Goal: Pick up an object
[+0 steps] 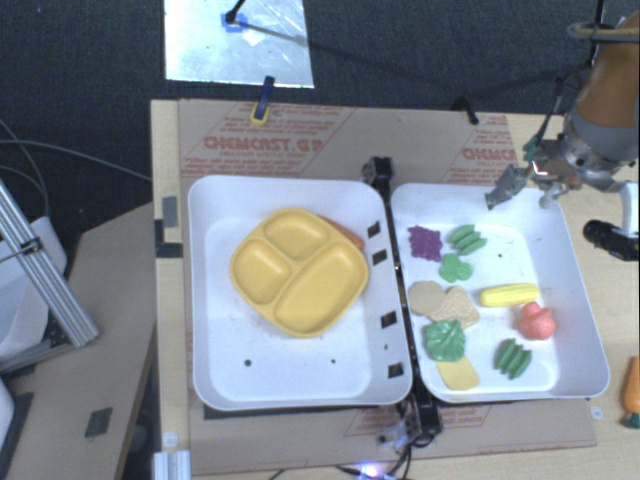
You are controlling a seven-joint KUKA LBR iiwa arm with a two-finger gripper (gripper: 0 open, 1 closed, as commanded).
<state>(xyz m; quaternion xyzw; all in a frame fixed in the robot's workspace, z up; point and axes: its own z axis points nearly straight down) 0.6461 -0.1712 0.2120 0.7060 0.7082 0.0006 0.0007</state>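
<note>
My gripper [524, 190] hovers over the far right corner of the right bin [572, 268], its two fingers spread apart with nothing between them. Below it in that bin lie purple grapes [425, 241], a green pea pod [466, 237], a green broccoli piece [456, 267], a yellow corn-like piece [508, 294], a red fruit [536, 320], a tan bread piece [443, 303], a green leafy piece [445, 339], a yellow wedge [458, 373] and green beans [513, 358]. All are apart from the gripper.
The left bin [215, 368] holds a yellow divided plate [298, 270], with a reddish thing [347, 234] peeking out behind its far edge. A black clip rail [392, 268] joins the two bins. An orange object [631, 388] sits off the bench at the right.
</note>
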